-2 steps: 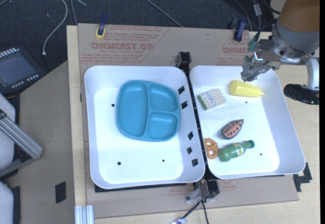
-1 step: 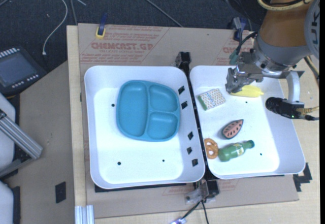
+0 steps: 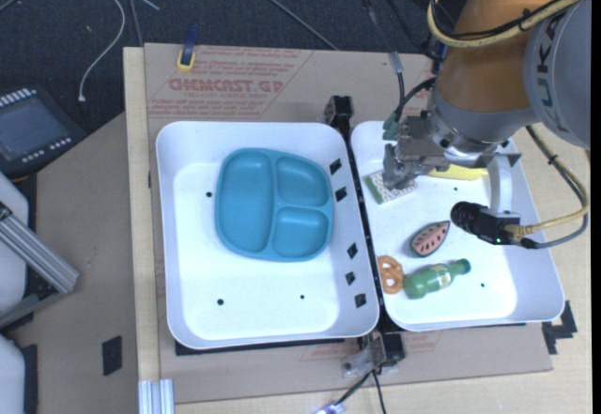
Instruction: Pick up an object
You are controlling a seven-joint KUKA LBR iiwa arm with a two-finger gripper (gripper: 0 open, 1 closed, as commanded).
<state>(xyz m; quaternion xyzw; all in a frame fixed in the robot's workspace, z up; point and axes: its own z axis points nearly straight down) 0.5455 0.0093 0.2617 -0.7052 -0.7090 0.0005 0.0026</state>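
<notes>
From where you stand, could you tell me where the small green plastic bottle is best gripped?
Probably across the middle of the small green plastic bottle, coming straight down. It lies on its side in the right white bin, so the fingers should straddle its narrow width. The pretzel-shaped toy crowds its left end.

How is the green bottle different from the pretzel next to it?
The green bottle is long and green with a yellow cap; the pretzel is small, looped and orange-brown. The bottle lies on its side, pointing right and slightly up; the pretzel lies flat at its left end. Both are in the right bin, close together near its front.
</notes>
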